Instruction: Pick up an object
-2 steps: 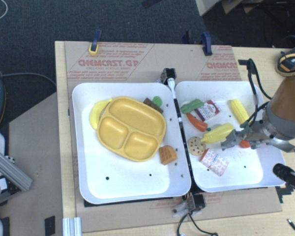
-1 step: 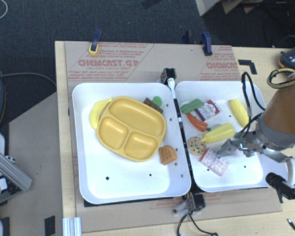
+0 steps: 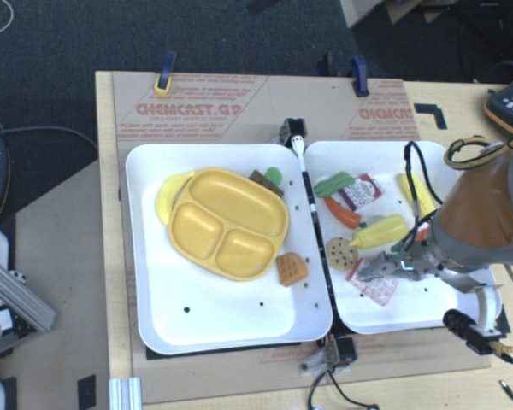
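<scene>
My gripper (image 3: 378, 269) hangs low in the right bin (image 3: 410, 321), at its front middle, with the orange-banded arm (image 3: 483, 207) reaching in from the right. Directly below and in front of it lies a red and white packet (image 3: 379, 291). A yellow squeeze bottle (image 3: 378, 231) lies just behind the gripper, and a round speckled cookie (image 3: 339, 250) sits to its left. Further back are an orange carrot (image 3: 343, 213), a green pepper (image 3: 333, 183), a red snack packet (image 3: 360, 192) and a yellow banana (image 3: 415, 191), partly hidden by the arm.
The left bin (image 3: 141, 246) holds a large yellow divided tray (image 3: 227, 223) over a yellow plate (image 3: 165, 198), a green and brown item (image 3: 268, 178) behind it, and an orange-brown waffle piece (image 3: 291, 268) near the divider. A black cable (image 3: 409, 156) loops over the right bin's back.
</scene>
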Motion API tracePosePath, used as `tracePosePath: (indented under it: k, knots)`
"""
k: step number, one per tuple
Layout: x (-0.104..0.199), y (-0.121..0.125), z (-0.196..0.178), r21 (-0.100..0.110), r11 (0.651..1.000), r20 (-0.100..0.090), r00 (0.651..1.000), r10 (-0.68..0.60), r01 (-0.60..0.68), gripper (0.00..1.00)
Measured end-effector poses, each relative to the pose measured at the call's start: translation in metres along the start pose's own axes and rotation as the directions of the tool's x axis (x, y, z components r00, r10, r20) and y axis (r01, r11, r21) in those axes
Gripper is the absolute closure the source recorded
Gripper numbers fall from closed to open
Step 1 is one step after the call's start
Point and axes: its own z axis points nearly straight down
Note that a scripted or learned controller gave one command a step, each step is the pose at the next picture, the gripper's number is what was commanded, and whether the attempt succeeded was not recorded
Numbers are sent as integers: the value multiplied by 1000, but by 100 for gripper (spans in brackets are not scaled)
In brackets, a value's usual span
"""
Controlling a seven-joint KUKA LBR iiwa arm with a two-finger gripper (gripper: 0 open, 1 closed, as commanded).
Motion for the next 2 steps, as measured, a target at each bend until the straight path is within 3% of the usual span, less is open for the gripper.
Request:
tracePosePath:
  k: [1, 2]
  knots:
    - [-1, 3, -15, -11, 1000, 4, 1000, 0, 0, 100]
    - [1, 14, -68, -6, 1000, 9, 1000, -1, 1, 100]
